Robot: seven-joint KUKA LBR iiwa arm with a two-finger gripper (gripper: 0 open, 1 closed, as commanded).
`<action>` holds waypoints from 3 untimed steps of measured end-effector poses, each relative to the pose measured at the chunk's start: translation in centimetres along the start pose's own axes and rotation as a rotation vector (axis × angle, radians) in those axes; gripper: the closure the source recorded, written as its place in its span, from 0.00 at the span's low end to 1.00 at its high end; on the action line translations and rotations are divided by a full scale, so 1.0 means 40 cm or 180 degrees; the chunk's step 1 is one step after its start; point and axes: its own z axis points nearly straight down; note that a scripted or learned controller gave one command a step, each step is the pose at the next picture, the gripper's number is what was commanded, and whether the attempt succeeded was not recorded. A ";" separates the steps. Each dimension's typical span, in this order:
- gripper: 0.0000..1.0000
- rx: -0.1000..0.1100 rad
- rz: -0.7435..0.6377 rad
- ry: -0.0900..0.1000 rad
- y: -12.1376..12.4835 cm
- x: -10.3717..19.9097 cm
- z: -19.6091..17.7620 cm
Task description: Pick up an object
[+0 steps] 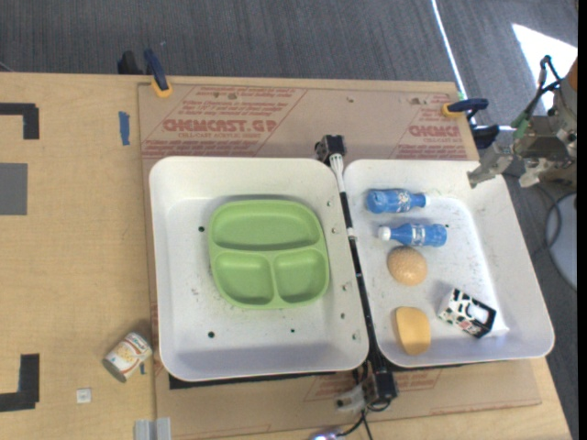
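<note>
A small printed carton [127, 356] is lying nearest the viewer, on the bare bench just outside the near left corner of the left bin [174, 246]. That bin is holding a green divided plate [269, 250], with white floor showing all round it. The right bin [514, 246] is carrying the candidate objects: two blue-labelled bottles [396, 201] [415, 235] lying on their sides at the far end, a tan ball [406, 266] just nearer, a yellow-orange block [413, 329] near the front rim, and a black-and-white patterned box [466, 313] to its right, tilted. Open floor is running along the bin's right side. The gripper [481, 174] is hanging at the far right corner, above the rim, holding nothing; its opening cannot be told. The cardboard sheet [220, 122] beneath is reading "CHEMCAST GP".
</note>
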 end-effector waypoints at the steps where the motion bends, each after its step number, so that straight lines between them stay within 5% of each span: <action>1: 0.00 0.0003 -0.0228 0.0001 0.033 0.146 0.394; 2: 0.00 -0.0039 -0.0490 -0.0020 -0.017 0.199 0.452; 3: 1.00 -0.0034 -0.0487 -0.0010 -0.018 0.203 0.431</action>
